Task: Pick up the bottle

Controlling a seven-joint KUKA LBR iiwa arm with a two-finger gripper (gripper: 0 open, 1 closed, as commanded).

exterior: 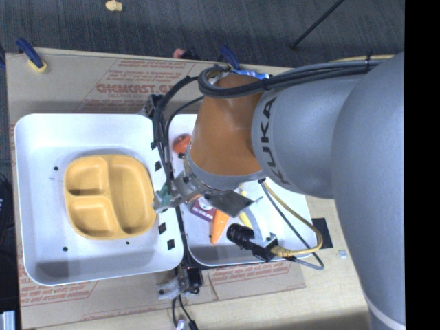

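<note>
The arm's orange wrist band [223,133] and grey body cover most of the right bin [227,258]. My gripper [206,201] points down into that bin near its left wall, and the wrist hides its tip. Around it lie an orange cone-shaped item [218,227], a dark purple item [201,212], a white and yellow item [245,218] and a small red-orange item [181,143]. I cannot tell which of these, if any, is the bottle.
The left bin [34,184] holds a yellow divided plate [108,195]. A black cable and connector [247,240] hang from the wrist over the right bin's front. The bins stand on cardboard [103,84], held by blue clamps [31,55].
</note>
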